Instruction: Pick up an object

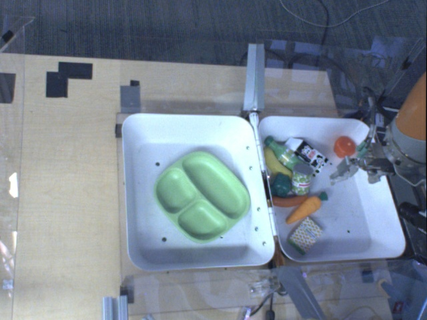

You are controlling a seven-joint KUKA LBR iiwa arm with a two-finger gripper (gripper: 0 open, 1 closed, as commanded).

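objects for picking lie in the right bin (390,242), crowded toward its left wall: a green bottle (282,151) tilted near the top, a yellow piece (275,163) under it, a black-and-white item (307,153) just beside the bottle, a small jar (301,177) with a grey lid, a dark teal piece (281,186) touching the jar, a red strip (285,202) below them, a carrot (307,207) lying at a slant with its green end up and right, and a speckled yellow block (306,234) nearest the front wall. an orange-red ball (344,146) sits apart from the pile, near the back right of the bin.

gripper (351,167) hangs over the right bin, just below the ball and to the right of the pile, reaching in from the right on the arm (410,135), whose orange band shows at the edge. nothing is seen between the jaws; whether they stand apart or together cannot be told, as the fingers are small and blurred.

left bin (133,199) holds a green divided plate (202,195), lying flat near its middle. both bins rest side by side, walls touching, on the wooden worktop (60,199).
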